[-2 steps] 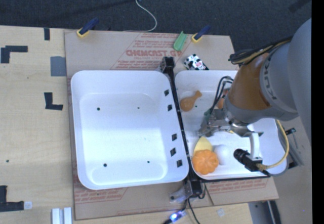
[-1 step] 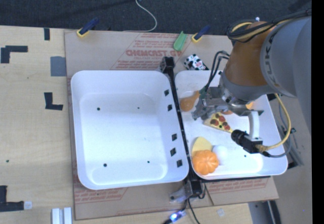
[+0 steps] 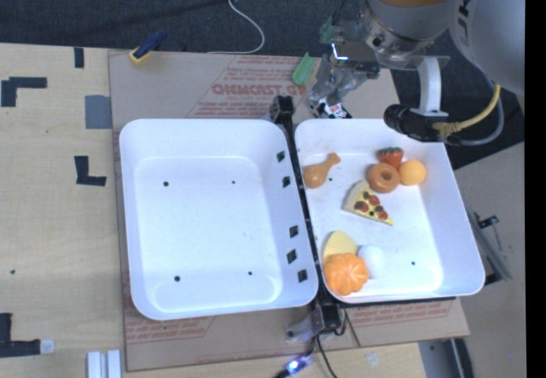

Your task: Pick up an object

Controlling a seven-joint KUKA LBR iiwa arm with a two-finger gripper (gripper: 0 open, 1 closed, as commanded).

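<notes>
1. The pumpkin (image 3: 345,273) sits at the near edge of the right bin (image 3: 444,274), touching a yellow wedge (image 3: 339,243) and a white ball (image 3: 373,258).
2. The pizza slice (image 3: 368,203), doughnut (image 3: 383,177), orange (image 3: 412,172) and drumstick (image 3: 321,169) lie mid-bin.
3. The gripper (image 3: 331,103) hovers past the far rim; whether it is wide or narrow I cannot tell. The drumstick is nearest, its long axis slanting.

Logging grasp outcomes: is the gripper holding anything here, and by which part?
Cannot be told. The gripper hangs above the right bin's far edge; no object is visibly in it.
</notes>
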